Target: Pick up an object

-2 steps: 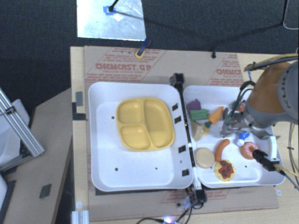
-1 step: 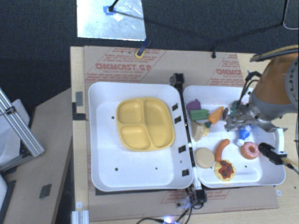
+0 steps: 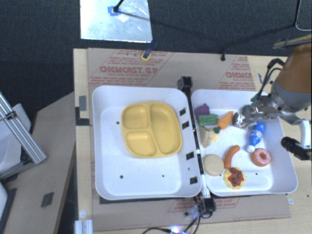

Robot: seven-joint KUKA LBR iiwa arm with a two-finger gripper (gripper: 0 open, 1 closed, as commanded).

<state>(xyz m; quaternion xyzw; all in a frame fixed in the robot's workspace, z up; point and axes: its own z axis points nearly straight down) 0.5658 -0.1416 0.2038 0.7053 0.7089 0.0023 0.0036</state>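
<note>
1. The pincer (image 3: 242, 119) sits low in the right bin (image 3: 282, 179), beside the carrot (image 3: 225, 119) and above the blue-and-white bottle (image 3: 255, 136); whether it is apart or together cannot be told.
2. "CHEMCAST GP" is printed in red on the brown sheet (image 3: 127, 67) covering the tabletop.
3. Nearby lie a sausage (image 3: 231, 155), a pink doughnut (image 3: 262, 157) and a bun (image 3: 213, 164).
4. The left bin (image 3: 105, 177) holds a yellow divided plate (image 3: 150, 129).

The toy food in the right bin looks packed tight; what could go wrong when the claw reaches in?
The gripper sits low between the orange toy carrot and the blue-and-white toy bottle, so it might nudge either aside rather than grasp. The pink frosted doughnut and orange sausage lie close by; a push could shove them together.
</note>
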